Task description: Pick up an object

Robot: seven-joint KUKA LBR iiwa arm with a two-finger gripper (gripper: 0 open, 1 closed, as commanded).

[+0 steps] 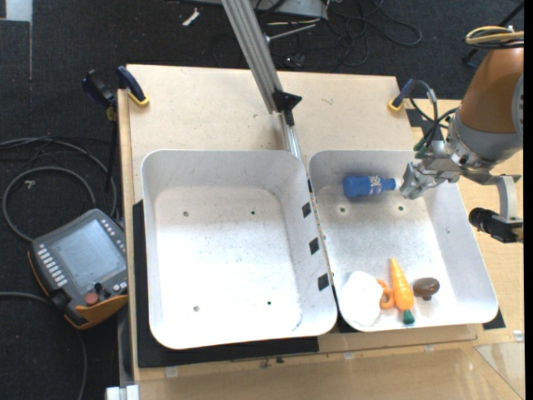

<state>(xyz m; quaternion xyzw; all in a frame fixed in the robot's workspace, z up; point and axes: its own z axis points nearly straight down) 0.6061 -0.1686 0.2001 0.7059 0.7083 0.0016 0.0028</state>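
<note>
Your gripper [414, 183] hangs low in the right white plastic bin [466, 248], poised for a grasp (its state I cannot tell); the small blue plastic bottle [367, 186] lies just beside it, unheld.

blue bottle [368, 186]: lies on its side, upper part of the right bin, cap end toward frame right.
carrot [401, 287]: orange with a green tip, lower right of the frame, lengthwise up-down.
brown object [426, 287]: small, rounded, just right of the carrot.
white round object [362, 299]: at the bin's lower left corner.
</note>
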